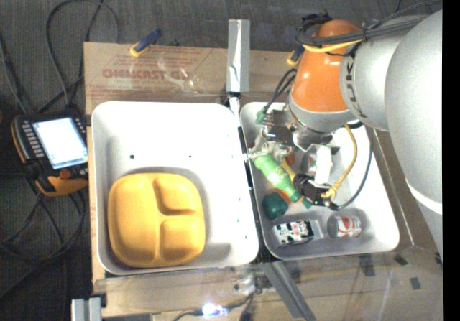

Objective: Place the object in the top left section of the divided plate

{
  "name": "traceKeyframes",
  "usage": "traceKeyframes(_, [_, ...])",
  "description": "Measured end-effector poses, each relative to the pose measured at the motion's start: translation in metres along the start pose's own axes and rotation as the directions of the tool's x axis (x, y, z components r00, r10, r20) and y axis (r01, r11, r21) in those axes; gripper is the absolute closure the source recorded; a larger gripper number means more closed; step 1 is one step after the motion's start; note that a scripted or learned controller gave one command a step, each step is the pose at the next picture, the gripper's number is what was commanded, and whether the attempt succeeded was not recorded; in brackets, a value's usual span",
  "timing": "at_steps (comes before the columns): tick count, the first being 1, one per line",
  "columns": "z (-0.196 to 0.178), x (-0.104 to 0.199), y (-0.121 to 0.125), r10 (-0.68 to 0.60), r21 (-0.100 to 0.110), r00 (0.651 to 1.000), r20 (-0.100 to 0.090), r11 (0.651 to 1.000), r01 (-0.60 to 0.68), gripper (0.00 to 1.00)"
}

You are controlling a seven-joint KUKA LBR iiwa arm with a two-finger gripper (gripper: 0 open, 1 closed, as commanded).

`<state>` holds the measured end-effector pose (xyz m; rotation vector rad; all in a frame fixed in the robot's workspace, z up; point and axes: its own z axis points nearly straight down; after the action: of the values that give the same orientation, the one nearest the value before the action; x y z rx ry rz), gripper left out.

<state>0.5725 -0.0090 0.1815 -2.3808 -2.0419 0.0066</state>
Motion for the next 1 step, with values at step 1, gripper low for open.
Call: traceKeyframes(1, [0.0004,0.0032,-0.0219,0.169,0.002,0.986,0.001,0.986,-0.169,1.00])
